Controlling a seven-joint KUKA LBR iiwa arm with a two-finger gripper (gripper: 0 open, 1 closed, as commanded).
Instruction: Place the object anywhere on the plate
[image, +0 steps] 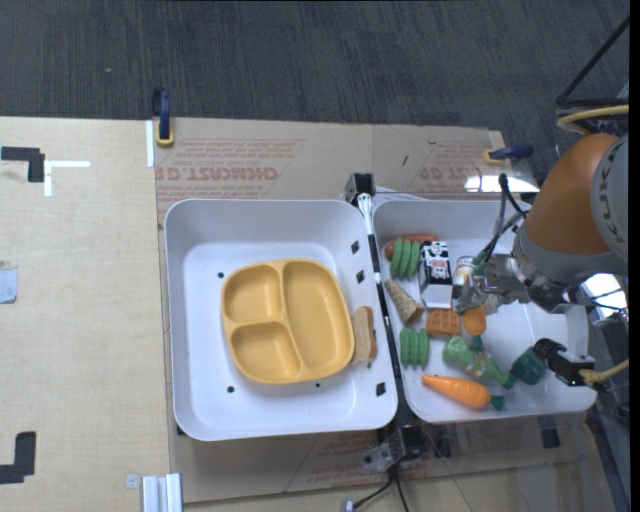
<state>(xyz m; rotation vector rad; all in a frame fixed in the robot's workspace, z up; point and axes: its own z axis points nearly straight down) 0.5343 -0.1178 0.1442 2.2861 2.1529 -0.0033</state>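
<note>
The tool (470, 290) is hovering over crowded toys in the right bin (520, 400), grip state unclear; the yellow plate (287, 321) is lying with white floor showing around it.

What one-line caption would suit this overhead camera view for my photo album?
Grey-and-orange robot arm's gripper hovers over toy food beside an orange plastic carrot; the yellow three-compartment plate waits in the left white bin.

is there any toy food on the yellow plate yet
No, the yellow plate shows bare compartments; the bread slice lies beside its right edge in the left bin, not on it.
</note>
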